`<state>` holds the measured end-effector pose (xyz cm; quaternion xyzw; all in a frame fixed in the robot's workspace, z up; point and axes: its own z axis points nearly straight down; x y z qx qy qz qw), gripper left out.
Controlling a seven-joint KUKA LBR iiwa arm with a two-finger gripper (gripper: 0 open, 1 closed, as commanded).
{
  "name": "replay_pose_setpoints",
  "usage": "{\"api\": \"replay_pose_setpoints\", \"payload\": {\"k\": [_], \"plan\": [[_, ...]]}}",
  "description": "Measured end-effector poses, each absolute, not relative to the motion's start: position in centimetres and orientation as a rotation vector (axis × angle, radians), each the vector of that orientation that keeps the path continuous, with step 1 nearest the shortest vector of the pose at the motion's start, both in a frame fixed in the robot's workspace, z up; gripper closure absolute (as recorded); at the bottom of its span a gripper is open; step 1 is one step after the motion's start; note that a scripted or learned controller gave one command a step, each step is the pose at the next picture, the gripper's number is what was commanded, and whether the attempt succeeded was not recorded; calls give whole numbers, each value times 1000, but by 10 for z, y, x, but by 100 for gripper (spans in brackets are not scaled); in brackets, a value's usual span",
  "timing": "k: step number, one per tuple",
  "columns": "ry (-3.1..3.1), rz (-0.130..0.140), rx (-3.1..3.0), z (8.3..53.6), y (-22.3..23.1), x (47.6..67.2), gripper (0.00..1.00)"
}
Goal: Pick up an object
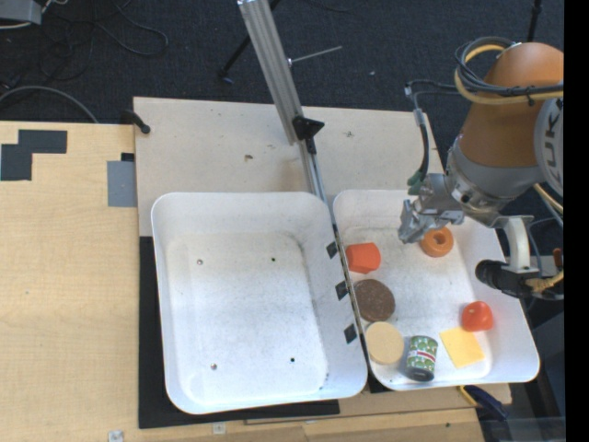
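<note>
Arm positioned over the right shallow white plastic bin, approach step in hand.
The grey two-finger gripper hangs just beside the small orange ring-shaped object; whether the claw is open I cannot tell. Next move probably needs centring over the ring.

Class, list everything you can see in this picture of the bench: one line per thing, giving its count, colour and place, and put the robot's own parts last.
Bins: 2, white, side by side; left bin, right bin.
Orange block: 1, orange, right bin by the divide.
Brown disc: 1, dark brown, below the block.
Tan disc: 1, beige, below the brown disc.
Small can: 1, green and white, right bin's near edge.
Yellow block: 1, yellow, right of the can.
Red piece: 1, red-orange, above the yellow block.
Orange ring: 1, orange, under the gripper.
Metal rail: 1, silver, slanting above the bins.
Gripper: 1, grey, over the right bin.
</note>
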<state>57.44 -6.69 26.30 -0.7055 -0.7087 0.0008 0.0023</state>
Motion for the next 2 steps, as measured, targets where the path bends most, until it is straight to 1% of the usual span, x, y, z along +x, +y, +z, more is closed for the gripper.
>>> {"api": "replay_pose_setpoints", "payload": {"k": [1,2], "plan": [[-2225,1,-2213,262,-12,587,100],[-2223,3,-2214,243,39,602,100]]}}
